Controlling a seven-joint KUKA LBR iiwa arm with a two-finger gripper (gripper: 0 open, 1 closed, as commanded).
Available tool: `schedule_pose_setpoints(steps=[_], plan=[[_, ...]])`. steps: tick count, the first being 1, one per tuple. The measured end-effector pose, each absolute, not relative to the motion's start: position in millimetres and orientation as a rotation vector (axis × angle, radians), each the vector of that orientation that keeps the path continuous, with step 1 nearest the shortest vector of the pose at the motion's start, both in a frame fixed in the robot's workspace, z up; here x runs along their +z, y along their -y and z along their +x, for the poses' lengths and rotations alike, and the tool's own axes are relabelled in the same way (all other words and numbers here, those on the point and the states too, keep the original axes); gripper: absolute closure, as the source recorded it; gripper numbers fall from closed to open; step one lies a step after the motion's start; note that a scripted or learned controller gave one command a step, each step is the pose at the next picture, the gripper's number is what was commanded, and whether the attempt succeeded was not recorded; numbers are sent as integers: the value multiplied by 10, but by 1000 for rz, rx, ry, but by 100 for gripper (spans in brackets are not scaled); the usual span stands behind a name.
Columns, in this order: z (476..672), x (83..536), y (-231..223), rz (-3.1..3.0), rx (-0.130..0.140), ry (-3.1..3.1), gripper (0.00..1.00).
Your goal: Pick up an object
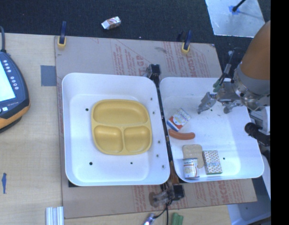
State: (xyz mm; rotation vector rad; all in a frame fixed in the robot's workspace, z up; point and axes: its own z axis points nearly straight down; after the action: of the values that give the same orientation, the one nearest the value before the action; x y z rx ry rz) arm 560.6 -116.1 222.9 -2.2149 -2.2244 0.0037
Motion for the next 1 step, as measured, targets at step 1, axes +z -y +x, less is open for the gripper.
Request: schedule_pose_setpoints(steps=[1], plan=[[4968, 1041, 1183, -2213, 5, 2225, 0]])
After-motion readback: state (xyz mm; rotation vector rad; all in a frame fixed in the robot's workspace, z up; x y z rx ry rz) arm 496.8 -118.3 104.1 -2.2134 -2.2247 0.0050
